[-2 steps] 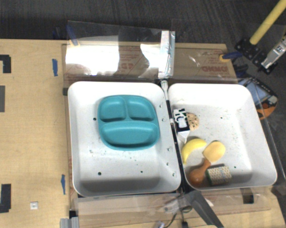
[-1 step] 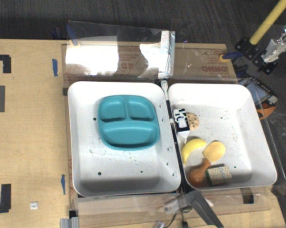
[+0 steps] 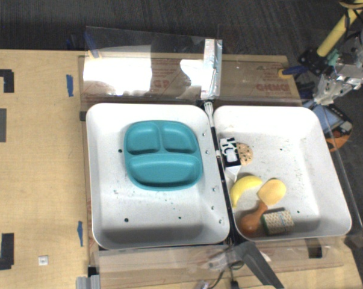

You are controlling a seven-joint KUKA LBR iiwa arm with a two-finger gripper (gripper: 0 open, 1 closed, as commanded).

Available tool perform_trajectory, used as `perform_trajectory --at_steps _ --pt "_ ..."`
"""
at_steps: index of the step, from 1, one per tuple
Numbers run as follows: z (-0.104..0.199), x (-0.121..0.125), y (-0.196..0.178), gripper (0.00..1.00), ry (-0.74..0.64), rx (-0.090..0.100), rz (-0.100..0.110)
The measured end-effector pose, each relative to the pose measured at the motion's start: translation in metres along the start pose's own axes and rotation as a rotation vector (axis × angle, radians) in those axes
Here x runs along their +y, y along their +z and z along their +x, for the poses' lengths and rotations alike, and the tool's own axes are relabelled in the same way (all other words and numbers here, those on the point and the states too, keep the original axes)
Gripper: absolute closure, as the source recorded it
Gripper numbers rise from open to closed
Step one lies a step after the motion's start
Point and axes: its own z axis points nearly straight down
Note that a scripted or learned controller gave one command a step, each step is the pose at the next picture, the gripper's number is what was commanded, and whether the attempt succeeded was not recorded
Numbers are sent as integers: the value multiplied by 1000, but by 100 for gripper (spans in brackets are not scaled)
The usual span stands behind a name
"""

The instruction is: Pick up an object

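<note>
White bins are set side by side: the left bin (image 3: 103,221) carries a teal divided plate (image 3: 162,153), the right bin (image 3: 301,131) a crowded heap (yellow lemon (image 3: 244,187), wooden brush (image 3: 262,205)) near its front-left corner. Neighbours could be nudged or pinched together. Gripper (image 3: 341,80) is seen parked at the far right; its state cannot be told.
</note>
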Motion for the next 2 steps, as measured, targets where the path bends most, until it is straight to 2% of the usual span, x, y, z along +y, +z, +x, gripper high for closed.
perform_trajectory --at_steps 1,2 --pt "10 -5 9 100 180 1 -2" --pt "7 0 -45 100 450 0 -7"
